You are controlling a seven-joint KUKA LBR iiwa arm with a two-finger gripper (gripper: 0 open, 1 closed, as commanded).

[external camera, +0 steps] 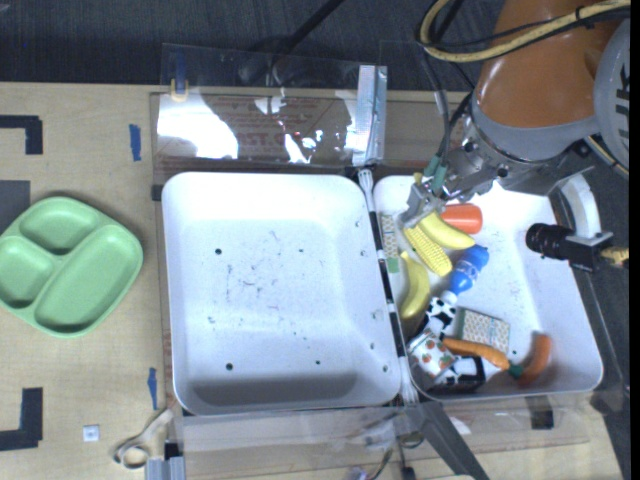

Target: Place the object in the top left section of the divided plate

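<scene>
The green divided plate (pixel 68 264) lies on the bench at the far left, outside both bins. My gripper (pixel 422 196) hangs over the upper left part of the right bin (pixel 570 298), just above a pile of toy food. A yellow corn cob (pixel 432 244) lies right below it, with an orange piece (pixel 462 217) beside it to the right. I see nothing clearly held in the gripper.
The right bin also holds a banana (pixel 414 288), a blue bottle (pixel 467 267), a black-and-white cow (pixel 440 315), a carrot (pixel 482 350) and a brown sausage (pixel 540 354). The left bin (pixel 270 198) lies between the gripper and the plate. A clear plastic panel (pixel 270 118) stands behind it.
</scene>
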